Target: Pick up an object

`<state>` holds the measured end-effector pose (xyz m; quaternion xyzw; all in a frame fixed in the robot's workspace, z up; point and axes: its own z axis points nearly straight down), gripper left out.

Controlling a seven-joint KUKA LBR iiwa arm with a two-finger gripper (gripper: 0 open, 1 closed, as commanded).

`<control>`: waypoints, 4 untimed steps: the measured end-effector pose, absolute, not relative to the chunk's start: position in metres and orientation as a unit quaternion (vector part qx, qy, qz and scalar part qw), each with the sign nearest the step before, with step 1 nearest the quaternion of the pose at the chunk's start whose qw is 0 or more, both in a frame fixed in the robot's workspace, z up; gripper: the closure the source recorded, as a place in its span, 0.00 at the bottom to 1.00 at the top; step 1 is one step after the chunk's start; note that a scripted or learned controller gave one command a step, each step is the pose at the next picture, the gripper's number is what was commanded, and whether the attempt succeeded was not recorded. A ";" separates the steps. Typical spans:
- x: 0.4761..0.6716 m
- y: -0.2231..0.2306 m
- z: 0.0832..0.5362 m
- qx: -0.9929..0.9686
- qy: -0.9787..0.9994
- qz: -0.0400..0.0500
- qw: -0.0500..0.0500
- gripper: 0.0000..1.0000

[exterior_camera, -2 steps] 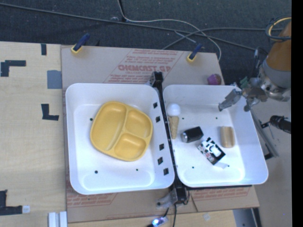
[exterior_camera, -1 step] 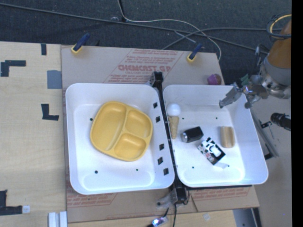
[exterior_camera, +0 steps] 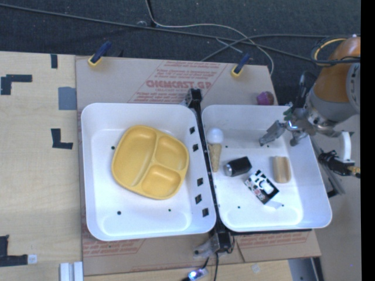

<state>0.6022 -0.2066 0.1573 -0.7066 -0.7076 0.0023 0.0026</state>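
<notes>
In the right bin [exterior_camera: 310, 212] lie four small things, none of them between the jaws. Nearest the arm is a tan bread roll [exterior_camera: 282, 169], lying lengthwise toward the bin's right side. Just left of it, and a little lower, sits a black-and-white packet [exterior_camera: 261, 187], turned at a slant. Beside that, toward the middle of the bin, a small dark can [exterior_camera: 237, 167] lies on its side. Further left, close along the wall shared by the two bins, is a toy ice-cream cone [exterior_camera: 215, 148] — white scoop at the top, tan cone pointing down.

The gripper [exterior_camera: 280, 131] hangs over the upper right part of this bin, above the bread roll and apart from it; its two grey fingers look spread, one reaching left toward the middle of the bin, and nothing is pinched in them. The grey arm [exterior_camera: 337, 86] with its orange band comes in from the right.

The left bin [exterior_camera: 94, 215] holds a yellow divided plate [exterior_camera: 150, 161], lying flat with its three compartments up. Both bins rest on a brown cardboard sheet [exterior_camera: 170, 81] on the worktop, clipped at its top edge by two yellow clamps [exterior_camera: 99, 54]. A small purple thing [exterior_camera: 265, 98] sits on the cardboard just past the right bin's upper edge.
</notes>
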 end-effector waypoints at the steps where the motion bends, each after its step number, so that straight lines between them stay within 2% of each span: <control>1: 0.600 -0.216 0.104 -0.707 -0.707 0.002 0.002 0.00; 2: 0.601 -0.216 0.085 -0.706 -0.708 0.001 -0.001 0.00; 3: 0.602 -0.216 0.097 -0.706 -0.708 0.000 -0.004 1.00; 4: 0.604 -0.218 0.160 -0.707 -0.707 -0.001 -0.002 1.00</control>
